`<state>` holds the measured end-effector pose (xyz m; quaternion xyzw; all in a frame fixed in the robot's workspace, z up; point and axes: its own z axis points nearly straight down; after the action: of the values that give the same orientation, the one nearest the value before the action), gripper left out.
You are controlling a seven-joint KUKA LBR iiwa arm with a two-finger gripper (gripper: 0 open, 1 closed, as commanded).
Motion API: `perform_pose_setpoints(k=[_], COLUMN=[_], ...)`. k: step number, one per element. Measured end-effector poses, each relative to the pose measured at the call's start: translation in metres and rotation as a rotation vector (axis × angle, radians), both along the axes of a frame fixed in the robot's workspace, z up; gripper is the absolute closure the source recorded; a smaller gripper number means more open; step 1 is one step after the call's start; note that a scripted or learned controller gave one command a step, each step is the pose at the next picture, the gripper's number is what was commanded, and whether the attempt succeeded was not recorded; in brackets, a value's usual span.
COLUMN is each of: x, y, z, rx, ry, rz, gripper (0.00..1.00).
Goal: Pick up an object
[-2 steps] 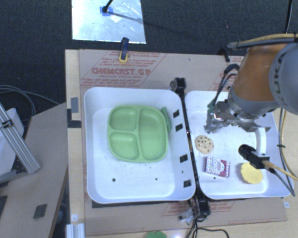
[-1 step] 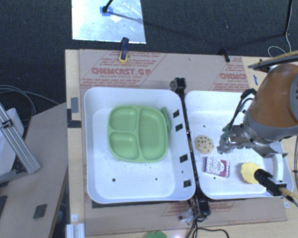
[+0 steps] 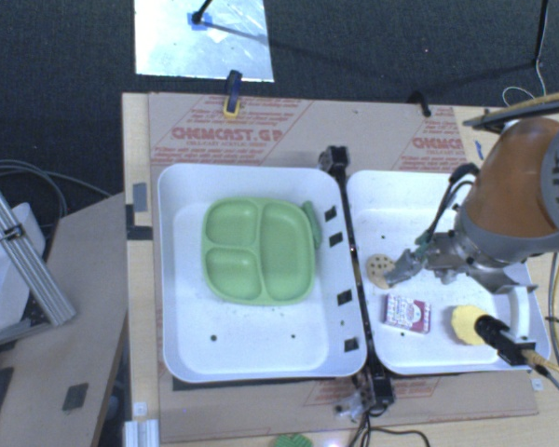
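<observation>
The gripper [image 3: 402, 270] hovers low with nothing visibly held and finger state unclear, so it should centre over the round cookie [image 3: 380, 267] just beside its tip before descending and closing.

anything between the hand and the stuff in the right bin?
Nothing visible. The hand hangs in the right bin, right beside the round cookie and just above the small red card box in the view. The yellow piece lies further right, under the arm.
</observation>
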<state>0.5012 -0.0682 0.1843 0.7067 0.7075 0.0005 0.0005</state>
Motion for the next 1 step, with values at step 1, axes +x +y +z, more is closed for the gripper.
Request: perform_pose_setpoints(k=[1], x=[-0.0145], y=[-0.0769], z=[-0.0979], rx=[0.002], ry=[-0.001], rz=[-0.008], gripper=[0.00])
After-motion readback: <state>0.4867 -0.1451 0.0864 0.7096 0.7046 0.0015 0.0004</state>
